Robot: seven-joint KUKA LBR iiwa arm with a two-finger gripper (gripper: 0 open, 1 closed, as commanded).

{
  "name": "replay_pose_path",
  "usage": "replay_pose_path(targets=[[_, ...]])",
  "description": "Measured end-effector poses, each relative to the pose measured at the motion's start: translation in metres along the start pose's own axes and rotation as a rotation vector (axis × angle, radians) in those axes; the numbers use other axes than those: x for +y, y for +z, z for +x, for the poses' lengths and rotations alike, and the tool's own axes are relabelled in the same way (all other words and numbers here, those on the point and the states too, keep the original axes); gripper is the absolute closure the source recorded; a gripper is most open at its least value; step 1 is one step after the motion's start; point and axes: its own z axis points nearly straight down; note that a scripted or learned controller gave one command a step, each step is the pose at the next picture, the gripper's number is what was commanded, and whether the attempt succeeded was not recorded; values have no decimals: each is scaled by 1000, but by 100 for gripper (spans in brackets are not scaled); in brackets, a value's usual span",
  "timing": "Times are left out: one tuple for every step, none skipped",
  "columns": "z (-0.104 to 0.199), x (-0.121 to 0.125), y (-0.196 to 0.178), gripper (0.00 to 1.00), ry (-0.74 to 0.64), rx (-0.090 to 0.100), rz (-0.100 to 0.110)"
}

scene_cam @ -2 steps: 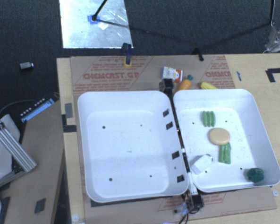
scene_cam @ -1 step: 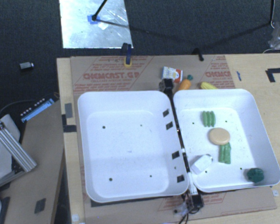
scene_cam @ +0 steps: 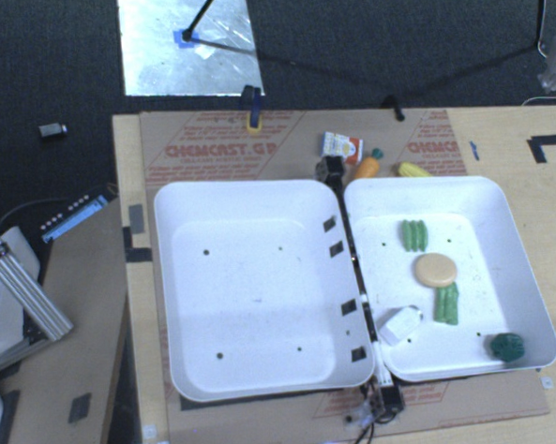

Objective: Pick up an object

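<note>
a lab: white bins clamped on a cardboard-covered bench, dark carpet.

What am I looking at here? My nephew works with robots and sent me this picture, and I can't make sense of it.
This is a robot's workbench, seen by one fixed camera above it, looking down at a slant. The robot is a single arm with a two-finger gripper that reaches in from the right and is supposed to pick up an object.

Two shallow white bins sit side by side. The left bin shows bare white floor. The right bin holds small toy-like items: a green ridged piece, a round tan disc, a second green piece just below the disc, a white block by the left wall, and a dark green lump in the near right corner.

A few small items lie on the bench behind the bins, including an orange one and a yellow one.
</note>
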Motion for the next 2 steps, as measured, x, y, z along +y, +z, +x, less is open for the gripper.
replay_pose_path(targets=[[0,0,-15,100,0,0,0],[-1,-41,-5,100,5,2,3]])
